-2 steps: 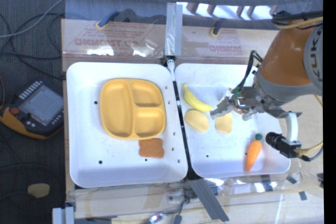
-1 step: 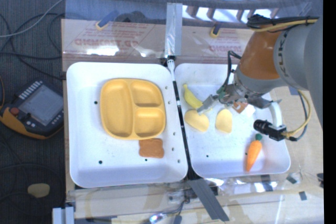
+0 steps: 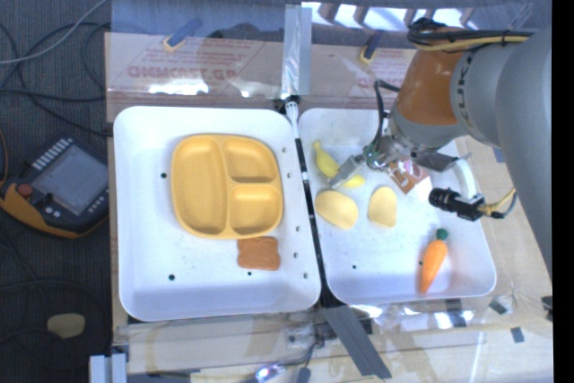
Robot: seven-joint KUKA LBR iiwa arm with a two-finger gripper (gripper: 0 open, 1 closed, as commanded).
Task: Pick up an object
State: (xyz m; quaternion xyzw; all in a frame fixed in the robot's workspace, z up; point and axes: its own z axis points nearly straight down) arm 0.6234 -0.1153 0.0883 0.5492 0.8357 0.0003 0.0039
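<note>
A yellow divided plate (image 3: 227, 184) and brown toast (image 3: 259, 255) lie in the left bin (image 3: 143, 220). In the right bin (image 3: 466, 274), my gripper (image 3: 352, 170) hangs open over a curved yellow banana (image 3: 325, 160); an orange carrot (image 3: 432, 262) lies rightward.

You get one fixed camera high above the tabletop (image 3: 529, 282), looking down at a slant on both bins (image 3: 143, 282), arm (image 3: 502, 94) entering from right.
</note>
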